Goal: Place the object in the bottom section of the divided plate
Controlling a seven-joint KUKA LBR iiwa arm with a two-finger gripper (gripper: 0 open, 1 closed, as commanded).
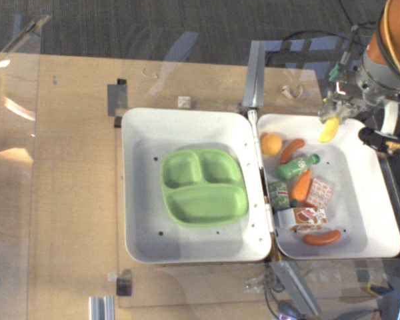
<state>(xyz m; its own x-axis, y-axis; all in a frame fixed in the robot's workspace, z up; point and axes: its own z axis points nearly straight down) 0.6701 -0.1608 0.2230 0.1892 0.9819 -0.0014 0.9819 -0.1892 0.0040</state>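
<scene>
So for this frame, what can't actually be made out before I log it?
- Gripper: its fingers are too small and blurred in the camera view to tell whether they pinch the yellow object just below.
- Yellow object: too small to identify.
- Arm: cut off by the right edge.
- Small cartons in the right bin: print too small to read.
- Divided plate: fully visible.

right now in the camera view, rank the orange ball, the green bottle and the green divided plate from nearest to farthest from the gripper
From the gripper:
1. Orange ball, top left corner of the right bin.
2. Green bottle, lower, mid right bin.
3. Green divided plate, centre of the left bin, clearly farthest.
</scene>
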